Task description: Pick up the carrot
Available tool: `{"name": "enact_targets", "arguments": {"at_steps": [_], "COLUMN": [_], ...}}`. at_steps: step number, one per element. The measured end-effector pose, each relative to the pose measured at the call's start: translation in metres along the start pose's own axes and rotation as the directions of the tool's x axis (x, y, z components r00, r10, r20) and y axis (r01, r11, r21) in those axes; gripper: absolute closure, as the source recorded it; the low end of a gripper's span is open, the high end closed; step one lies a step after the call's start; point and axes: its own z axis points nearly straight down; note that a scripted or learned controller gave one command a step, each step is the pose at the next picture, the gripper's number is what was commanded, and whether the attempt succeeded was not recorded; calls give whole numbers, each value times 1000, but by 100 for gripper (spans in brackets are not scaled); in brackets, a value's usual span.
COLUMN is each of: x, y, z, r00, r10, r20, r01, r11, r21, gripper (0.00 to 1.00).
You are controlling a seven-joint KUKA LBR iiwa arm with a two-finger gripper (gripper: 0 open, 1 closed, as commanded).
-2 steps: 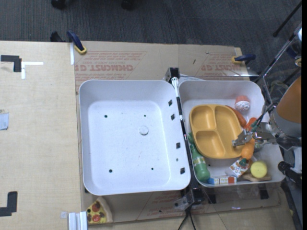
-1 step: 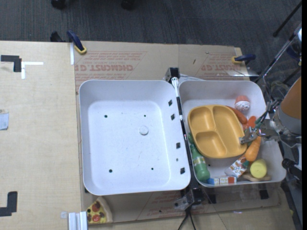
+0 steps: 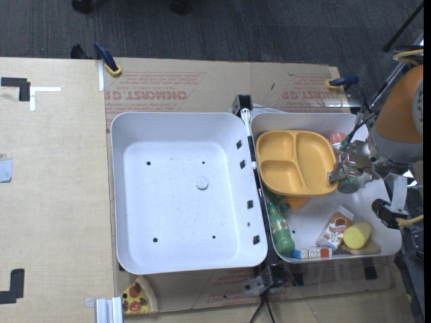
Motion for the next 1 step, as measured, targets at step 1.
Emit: {"name": "enact_targets", "arguments": {"at_steps": [1], "x": [15], "y": [0], "z": [0], "r00": [1000], "r10": [-17], "r20": [-20], "r01": [17], "r11": [1000], "r21": [3], "gripper": [0]}}
